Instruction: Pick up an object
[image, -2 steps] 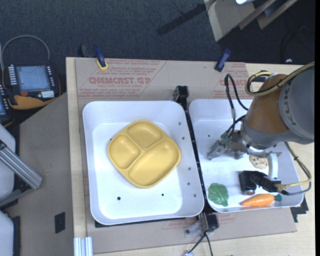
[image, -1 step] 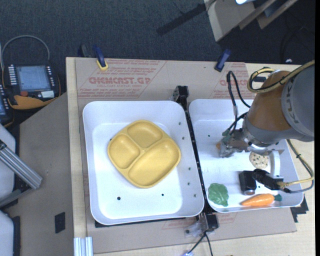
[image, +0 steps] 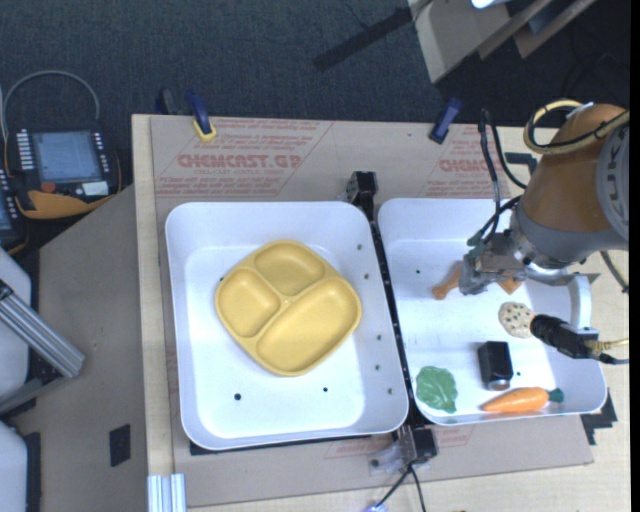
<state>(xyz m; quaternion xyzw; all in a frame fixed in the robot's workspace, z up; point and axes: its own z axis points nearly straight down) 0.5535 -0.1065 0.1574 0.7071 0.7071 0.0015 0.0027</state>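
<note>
The gripper (image: 478, 277), claw state I cannot tell, hangs beside a small orange piece (image: 443, 290) in the right bin (image: 420, 225), likely light, rigid, slippery; pinch its midsection

A yellow divided plate (image: 289, 306) lies in the left bin (image: 190, 240); the carrot (image: 517, 401) lies in the right bin (image: 420, 225).

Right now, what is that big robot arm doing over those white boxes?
The robot arm's gripper is down in the right bin, right beside a small orange piece, trying to pick something up. Whether it has hold of anything isn't clear from here. Nearby in that bin lie a cookie, a black block, a green leafy toy and a carrot. The left bin holds a yellow divided plate.
</note>
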